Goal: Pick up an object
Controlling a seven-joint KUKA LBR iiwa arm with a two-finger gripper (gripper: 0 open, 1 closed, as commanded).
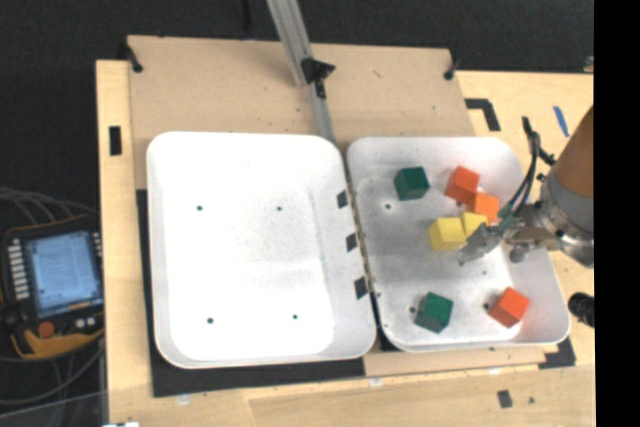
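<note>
The right bin (400,165) holds several small blocks. A green block (411,182) lies near its back, another green block (434,311) near its front. Two orange blocks (462,184) (486,206) sit close together at the back right, and a third orange block (509,306) lies at the front right. A yellow block (448,233) rests in the middle. My gripper (482,242) reaches in from the right, low over the bin, just right of the yellow block and touching or nearly touching it. A second yellow piece (474,221) shows right beside the fingers.
The left bin (245,245) stands beside the right one. A slanted metal pole (285,0) rises behind the bins. A handheld pendant with a lit screen (60,270) lies off the bench at the left.
</note>
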